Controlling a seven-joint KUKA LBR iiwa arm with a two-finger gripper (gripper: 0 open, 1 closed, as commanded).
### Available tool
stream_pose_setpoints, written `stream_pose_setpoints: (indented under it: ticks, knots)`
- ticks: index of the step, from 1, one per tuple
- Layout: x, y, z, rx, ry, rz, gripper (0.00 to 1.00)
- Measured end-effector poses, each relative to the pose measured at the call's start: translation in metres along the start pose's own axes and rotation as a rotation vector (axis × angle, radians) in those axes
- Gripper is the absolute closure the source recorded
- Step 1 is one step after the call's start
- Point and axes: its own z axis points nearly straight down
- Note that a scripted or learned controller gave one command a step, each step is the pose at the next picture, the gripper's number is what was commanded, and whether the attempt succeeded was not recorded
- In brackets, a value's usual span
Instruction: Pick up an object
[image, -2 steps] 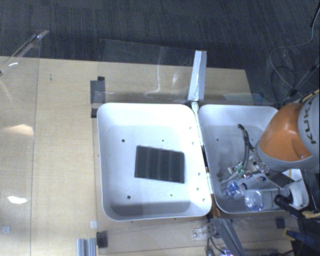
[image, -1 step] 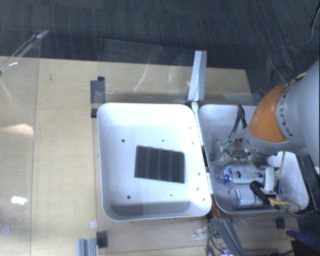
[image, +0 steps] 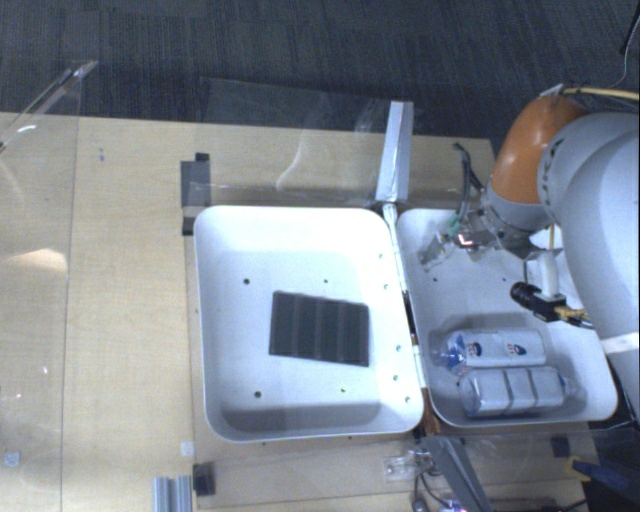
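Grey and orange fill the upper right corner, where the arm (image: 590, 190) reaches in over the right bin (image: 500, 300); its bulk hides the bin's far right corner and part of its right rim. The gripper (image: 462, 240) sits low over the upper part of that bin, near the wall shared with the left bin, but it is small, tangled with cables and a tiny glowing light, and I cannot tell how it stands or whether anything sits in it.

Two things lie in the lower part of the right bin, well apart from the gripper. A clear plastic bottle (image: 493, 350) with a blue cap and a label lies on its side, cap toward the left. Just below it, touching or nearly so (the gap is hard to read), lies a pale ribbed block (image: 515, 390) whose make is unclear.

The left bin (image: 300, 240) holds one dark ridged rectangle (image: 320, 328), lying flat near its middle.

Both bins rest on a light wooden bench (image: 110, 300), with a clear sheet throwing glare over its left part. A metal bar (image: 395, 150) stands at the back between the bins. Beyond the bench lies dark carpet (image: 300, 40). Cables and fittings at the bottom edge are cut off.
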Motion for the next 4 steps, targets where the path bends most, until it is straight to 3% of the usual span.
stream_pose_setpoints:
  ticks: [1,2,3,4]
  knots:
    - [0.015,-0.073,-0.033,0.003,0.002,-0.128,0.00]
    - [0.025,-0.121,-0.004,-0.009,-0.002,-0.351,0.00]
    - [0.025,-0.118,-0.017,-0.017,-0.004,-0.352,1.00]
    - [0.084,-0.078,-0.100,0.001,0.002,-0.048,1.00]
